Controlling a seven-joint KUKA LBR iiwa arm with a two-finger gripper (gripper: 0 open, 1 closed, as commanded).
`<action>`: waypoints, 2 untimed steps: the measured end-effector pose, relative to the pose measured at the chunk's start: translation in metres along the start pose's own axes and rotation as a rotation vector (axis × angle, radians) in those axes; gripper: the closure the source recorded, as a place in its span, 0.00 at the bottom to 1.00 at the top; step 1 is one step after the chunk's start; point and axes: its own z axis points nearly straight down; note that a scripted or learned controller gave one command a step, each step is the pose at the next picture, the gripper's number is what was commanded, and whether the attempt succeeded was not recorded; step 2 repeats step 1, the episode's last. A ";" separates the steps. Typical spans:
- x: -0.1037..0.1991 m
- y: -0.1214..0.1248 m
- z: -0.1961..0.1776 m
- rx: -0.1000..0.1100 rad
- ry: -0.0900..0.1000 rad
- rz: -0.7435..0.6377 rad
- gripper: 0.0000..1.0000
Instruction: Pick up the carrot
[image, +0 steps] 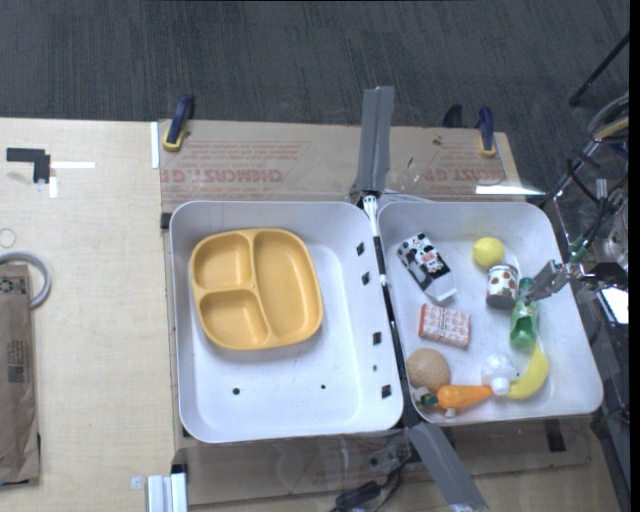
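A: What is in the two shallow white bins?

B: The left white bin, well away from the small dark two-finger claw, holds a yellow plastic plate with three compartments. The right white bin holds the rest. The claw sits at that bin's right side, just beside a small red and white can and just above a green plastic bottle.

A: And the carrot?

B: The orange toy carrot with a green tip lies below the claw and to its left, near the bin's front wall, apart from the claw. A round tan ball touches it from above, and a curved yellow banana lies on its right.

A: Anything else?

B: A yellow lemon-like ball, a black and white milk carton and an orange patterned packet, all left of the claw.

A: Is the claw gripping anything?

B: I cannot tell; it is small and dark against cables, and the arm is cut off at the right edge. A small white object near the banana is too blurred to name.
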 end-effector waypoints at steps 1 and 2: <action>-0.029 0.016 -0.071 -0.001 -0.001 0.152 0.00; -0.029 0.016 -0.071 -0.001 -0.001 0.152 0.00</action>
